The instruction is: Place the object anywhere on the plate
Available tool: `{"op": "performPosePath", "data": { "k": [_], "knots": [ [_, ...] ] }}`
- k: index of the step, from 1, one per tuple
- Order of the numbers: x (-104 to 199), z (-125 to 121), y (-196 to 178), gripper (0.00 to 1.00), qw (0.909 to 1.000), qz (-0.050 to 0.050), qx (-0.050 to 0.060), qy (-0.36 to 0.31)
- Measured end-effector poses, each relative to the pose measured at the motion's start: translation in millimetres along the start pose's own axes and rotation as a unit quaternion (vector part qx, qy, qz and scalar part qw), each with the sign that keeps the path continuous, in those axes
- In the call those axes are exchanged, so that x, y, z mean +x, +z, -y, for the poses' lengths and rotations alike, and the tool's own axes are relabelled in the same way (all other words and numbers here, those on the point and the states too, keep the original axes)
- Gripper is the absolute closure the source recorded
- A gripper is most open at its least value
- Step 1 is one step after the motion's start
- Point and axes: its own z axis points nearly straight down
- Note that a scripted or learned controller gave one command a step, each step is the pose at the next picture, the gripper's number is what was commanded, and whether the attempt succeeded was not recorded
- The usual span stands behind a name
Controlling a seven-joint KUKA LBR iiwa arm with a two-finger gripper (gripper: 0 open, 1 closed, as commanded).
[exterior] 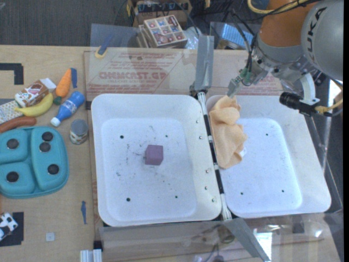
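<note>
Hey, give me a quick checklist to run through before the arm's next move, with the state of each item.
1. Purple cube lying free in the left bin: ok.
2. Tan cloth flat inside the right bin: not ok, bunched against its left wall.
3. End effector holding the cloth: cannot tell.
4. Teal divided plate inside a bin: not ok, it sits on the bench to their left.
</note>
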Motion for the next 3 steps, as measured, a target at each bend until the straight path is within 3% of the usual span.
{"op": "performPosePath", "data": {
  "k": [1,2,3],
  "knots": [
    [0.1,0.0,0.1,0.0,1.0,0.0,0.0,0.0],
    [-1.4,-1.9,-8.8,1.0,1.0,0.002,-0.002,-0.001],
    [-1.4,-1.9,-8.7,0.0,1.0,0.002,-0.002,-0.001]
  ]
}}
